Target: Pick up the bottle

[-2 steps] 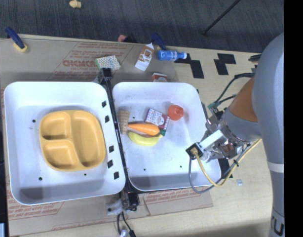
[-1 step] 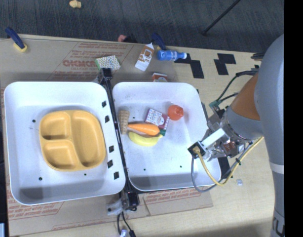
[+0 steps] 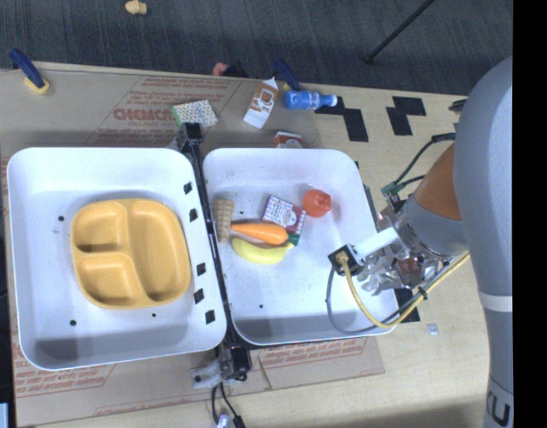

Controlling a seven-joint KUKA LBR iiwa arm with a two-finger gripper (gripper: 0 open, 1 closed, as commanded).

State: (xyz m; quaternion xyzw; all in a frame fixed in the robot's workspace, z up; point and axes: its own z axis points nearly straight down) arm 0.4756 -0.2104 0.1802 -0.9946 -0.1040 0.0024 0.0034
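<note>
The bottle lies on the desk just behind the right bin, long axis sideways, cap pointing right. The tool hovers at that bin's right rim.

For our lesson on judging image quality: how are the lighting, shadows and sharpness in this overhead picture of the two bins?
Camera view: even, soft light, with the white bins bright but not glaring; faint shadows under the banana and yellow plate; the whole frame slightly soft, so the gripper and the small blue bottle lack fine detail.
</note>
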